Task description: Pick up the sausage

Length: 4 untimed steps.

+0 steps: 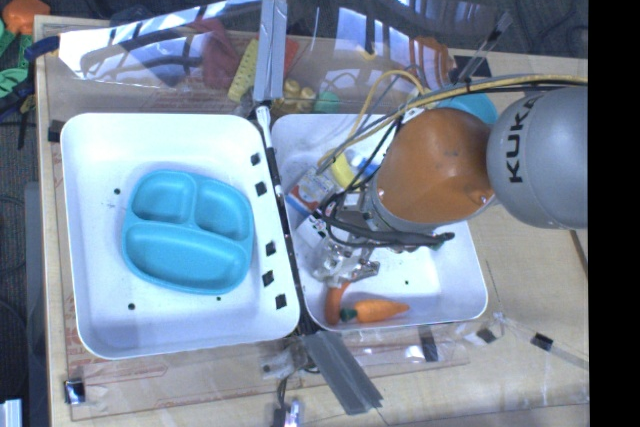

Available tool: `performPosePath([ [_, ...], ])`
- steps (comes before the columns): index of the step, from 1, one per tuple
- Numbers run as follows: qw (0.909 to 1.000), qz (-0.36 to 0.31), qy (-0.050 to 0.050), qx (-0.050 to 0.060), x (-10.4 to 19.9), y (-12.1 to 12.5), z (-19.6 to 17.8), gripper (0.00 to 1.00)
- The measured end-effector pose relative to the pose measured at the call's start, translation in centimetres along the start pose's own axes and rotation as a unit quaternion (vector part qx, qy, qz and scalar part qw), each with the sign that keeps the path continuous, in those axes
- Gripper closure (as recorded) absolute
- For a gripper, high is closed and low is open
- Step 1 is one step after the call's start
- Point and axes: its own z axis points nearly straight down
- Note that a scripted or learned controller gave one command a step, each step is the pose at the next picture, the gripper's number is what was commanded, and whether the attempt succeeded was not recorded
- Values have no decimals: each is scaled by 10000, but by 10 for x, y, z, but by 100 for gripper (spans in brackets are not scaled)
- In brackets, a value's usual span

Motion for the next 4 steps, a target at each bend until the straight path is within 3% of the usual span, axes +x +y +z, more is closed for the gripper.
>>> performPosePath([
  [1, 9925, -1222, -18, -1, -11, -41, -96, 100],
  [2, 9876, -1569, 1, -55, 4, 14, -63, 100],
  [3, 10000, -70, 1, -24, 30, 22, 0, 100],
  [4, 9863, -1651, -8, -17, -23, -49, -33, 100],
])
